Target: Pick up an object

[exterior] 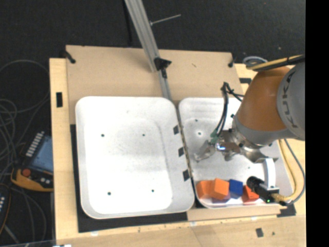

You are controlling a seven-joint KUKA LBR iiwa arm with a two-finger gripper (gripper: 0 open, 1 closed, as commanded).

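My arm (280, 107) was grey with a broad orange band, "KUKA" lettered on the grey, black and green cables trailing to my metal gripper (208, 151).

both white bins (128, 153) look like smooth, faintly scuffed plastic. the bench (118, 71) under them is matt, bare board. the far rail (144, 27) looks like dull grey metal.

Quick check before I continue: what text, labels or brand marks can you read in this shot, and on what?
"KU": dark letters running vertically on the grey arm, cut off by the frame edge.
Handheld controller left of the bench: its screen and keys are too small and blurred to read.
Nothing else legible.
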